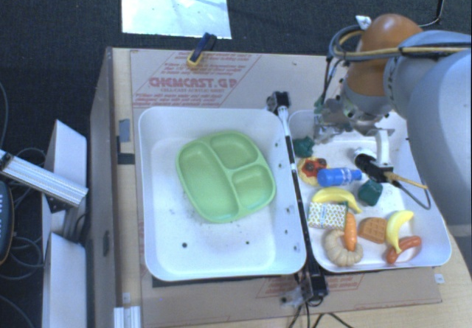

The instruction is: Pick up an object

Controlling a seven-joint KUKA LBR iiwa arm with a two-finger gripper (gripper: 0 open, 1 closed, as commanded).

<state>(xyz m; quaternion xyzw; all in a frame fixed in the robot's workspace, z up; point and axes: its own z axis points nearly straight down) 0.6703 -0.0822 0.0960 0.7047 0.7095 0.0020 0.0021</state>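
Objects to pick: a jumble of toy food and small blocks lying in the right bin [431,234], none of it lifted.
Nearest to the gripper: a dark teal block [303,146] at the bin's upper left corner, just beside the divider.
Below that block: a red and yellow round toy [313,169], then a blue bottle [338,175] with a white cap lying on its side.
Middle of the bin: a yellow banana [336,197], curved, just under the bottle; a second teal block [370,192] to its right.
Lower part: a checkered packet [327,214], an orange carrot [350,231] lying across a tan bread roll [339,249], a brown waffle [374,229], a second banana [398,227] and a reddish sausage [404,248] at the bottom right.
Gripper: the gripper [325,127] hangs over the upper left of the right bin, just above and to the right of the dark teal block.
Gripper's opening: cannot be told at this angle; nothing can be seen held in it.
Arm: grey, bulky, entering from the right, its orange band [383,43] above the wrist, bent downward to the bin.
Left bin: the left bin [158,245] holds a light green divided plate [225,175], lying flat and slightly turned.
Bench: brown board [192,79] with red lettering beneath both bins.
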